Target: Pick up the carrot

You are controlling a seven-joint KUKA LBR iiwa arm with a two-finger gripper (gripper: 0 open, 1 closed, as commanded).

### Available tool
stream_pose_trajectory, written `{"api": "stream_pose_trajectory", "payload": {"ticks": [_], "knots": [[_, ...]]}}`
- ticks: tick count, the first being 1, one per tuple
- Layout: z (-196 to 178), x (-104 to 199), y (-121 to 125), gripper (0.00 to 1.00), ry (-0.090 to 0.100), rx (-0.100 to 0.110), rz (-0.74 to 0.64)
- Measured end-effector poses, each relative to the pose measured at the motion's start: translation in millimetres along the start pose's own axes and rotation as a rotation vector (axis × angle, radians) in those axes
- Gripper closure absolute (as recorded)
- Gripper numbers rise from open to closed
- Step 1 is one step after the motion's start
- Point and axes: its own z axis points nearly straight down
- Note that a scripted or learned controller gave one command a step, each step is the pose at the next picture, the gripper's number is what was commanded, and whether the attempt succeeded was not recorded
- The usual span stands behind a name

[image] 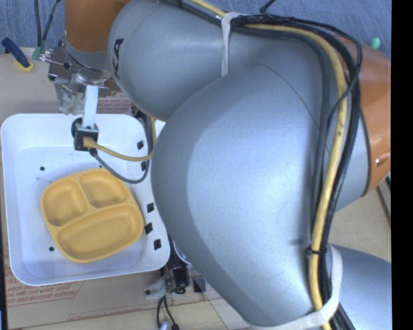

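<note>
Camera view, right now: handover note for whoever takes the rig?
Claw: by the far edge of the left bin, near its left corner; open or shut cannot be told.
Things: the left bin holds a yellow divided plate. The arm covers the right bin, so the carrot's place cannot be told.
Done: no grasp to report.
Left: locate the carrot, grip it, lift it.

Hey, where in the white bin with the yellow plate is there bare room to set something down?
Bare floor lies between the yellow plate and the far wall of the white bin, and a narrower strip runs along its left wall. The right side is crowded: the arm hangs over it.
</note>
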Motion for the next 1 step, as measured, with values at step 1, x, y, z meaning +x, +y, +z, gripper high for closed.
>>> {"api": "stream_pose_trajectory", "payload": {"ticks": [1], "knots": [[-105.2,-0.2,-0.4,1.00,-0.002,0.003,0.167]]}}
